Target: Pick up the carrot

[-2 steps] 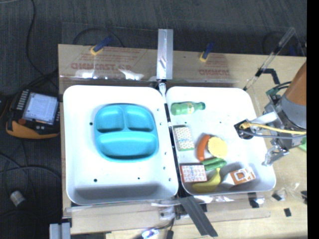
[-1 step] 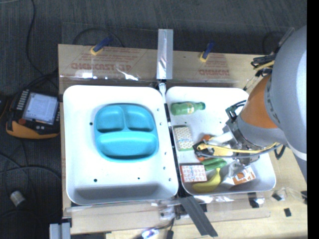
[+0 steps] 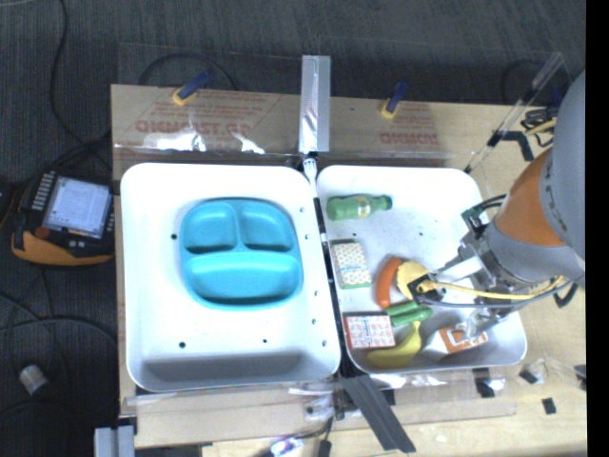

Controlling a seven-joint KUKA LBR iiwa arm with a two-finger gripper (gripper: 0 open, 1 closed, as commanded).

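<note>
Reaching in from the right: one grey arm [image 3: 557, 227] with an orange band, its claw [image 3: 430, 291] low over the right bin [image 3: 447, 184].
Claw state: cannot tell; the tip is thin and blurred among the clutter, so whether it is spread or pinched is unclear.
Claw position: its tip lies beside the yellow piece [image 3: 413, 276] and just above the green vegetable [image 3: 407, 310].
Carrot: one, orange [image 3: 387, 280], lying tilted near the middle of the right bin, just left of the claw tip and touching the yellow piece; nothing shows it gripped.
Green vegetable: one, lying just below the carrot.
Banana: one, yellow [image 3: 400, 350], at the front edge of the right bin.
Patterned packets: two, one [image 3: 350, 263] left of the carrot, one [image 3: 369, 330] below it near the banana.
Red and white item: one [image 3: 466, 339], at the front right of the right bin, too small to name.
Green bottle: one [image 3: 359, 206], lying on its side at the back of the right bin, well apart from the claw.
Bins: two, white, side by side.
Left bin [image 3: 143, 255]: holds one blue divided plate [image 3: 240, 252] with three compartments.
Clamps: two [image 3: 192, 88] [image 3: 394, 101], blue and yellow, on the board behind the bins.
Floor at left: one handheld screen device [image 3: 68, 215].
</note>
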